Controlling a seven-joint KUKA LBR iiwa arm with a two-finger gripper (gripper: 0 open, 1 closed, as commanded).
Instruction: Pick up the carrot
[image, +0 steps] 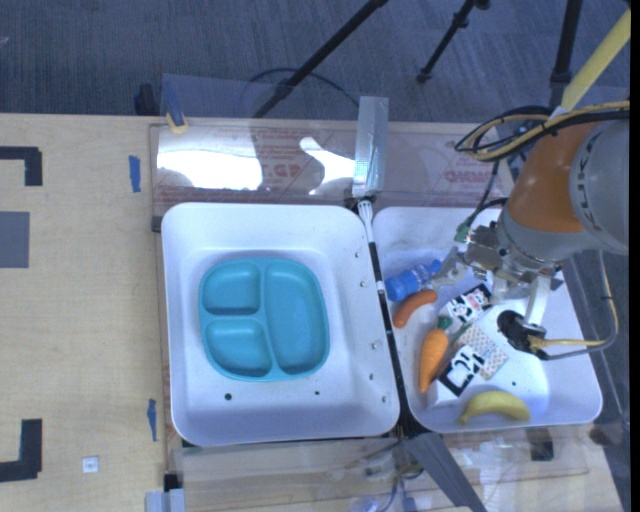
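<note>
Both bins are white; the left one holds a turquoise tray. The right bin contains an orange carrot with a green top, a yellow banana, a blue bottle, and a black-and-white patterned box. The arm is grey with an orange band.

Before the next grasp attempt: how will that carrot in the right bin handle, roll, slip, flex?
The carrot looks like a rigid, glossy toy, so probably stiff but a bit slippery. Its round, tapered body may roll or pivot if nudged off-centre. It lies beside the checkered box and near the banana, so a push would likely shove it into them. Likely light for its size.
</note>
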